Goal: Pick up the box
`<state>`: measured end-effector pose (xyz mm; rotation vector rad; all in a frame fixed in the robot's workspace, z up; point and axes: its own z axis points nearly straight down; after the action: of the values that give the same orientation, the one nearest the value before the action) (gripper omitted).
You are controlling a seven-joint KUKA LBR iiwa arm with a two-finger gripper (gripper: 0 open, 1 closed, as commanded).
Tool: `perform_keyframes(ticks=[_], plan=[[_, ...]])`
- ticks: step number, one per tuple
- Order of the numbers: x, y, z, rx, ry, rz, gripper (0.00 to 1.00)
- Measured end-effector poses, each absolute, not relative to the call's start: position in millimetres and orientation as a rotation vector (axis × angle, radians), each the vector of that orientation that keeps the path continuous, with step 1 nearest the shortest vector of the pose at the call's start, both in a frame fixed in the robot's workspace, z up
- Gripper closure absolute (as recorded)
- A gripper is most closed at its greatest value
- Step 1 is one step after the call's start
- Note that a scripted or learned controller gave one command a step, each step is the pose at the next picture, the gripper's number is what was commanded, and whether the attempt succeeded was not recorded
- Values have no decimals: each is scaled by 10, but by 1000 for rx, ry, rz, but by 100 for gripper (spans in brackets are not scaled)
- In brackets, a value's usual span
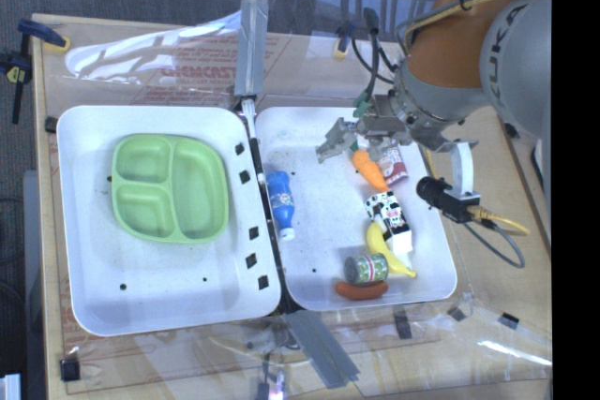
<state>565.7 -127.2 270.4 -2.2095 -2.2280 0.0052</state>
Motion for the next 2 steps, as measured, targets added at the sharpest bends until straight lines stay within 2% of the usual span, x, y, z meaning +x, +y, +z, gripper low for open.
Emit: perform_keyframes(ticks=[1,2], plan=[[5996,-1103,1289,-2254,-2185,5,0],[5686,-1178,908,-2507,-1885,6,0]])
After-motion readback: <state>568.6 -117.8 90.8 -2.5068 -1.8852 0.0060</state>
